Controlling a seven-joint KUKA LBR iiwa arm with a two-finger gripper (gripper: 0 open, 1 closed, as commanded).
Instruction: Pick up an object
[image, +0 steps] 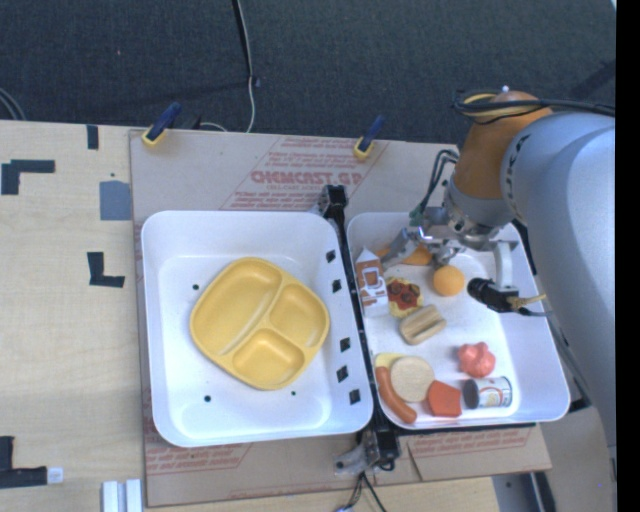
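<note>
My gripper (432, 243) hangs low over the far end of the right bin (545, 350), below the orange wrist band. An orange ball (449, 281) lies just in front of it. A second orange piece (417, 258) peeks out from under the gripper, partly hidden. Towards the bin's left wall there is a small printed carton (370, 283), then a pizza slice (404, 295) and a tan bun (421, 325). Nothing can be seen held in the gripper.
At the near end of the right bin lie a red fruit (476, 358), a small can (493, 392), a red block (444, 399), a round cracker (411, 377) and a sausage (396, 397). The left bin (165, 300) holds a yellow divided plate (260, 322).
</note>
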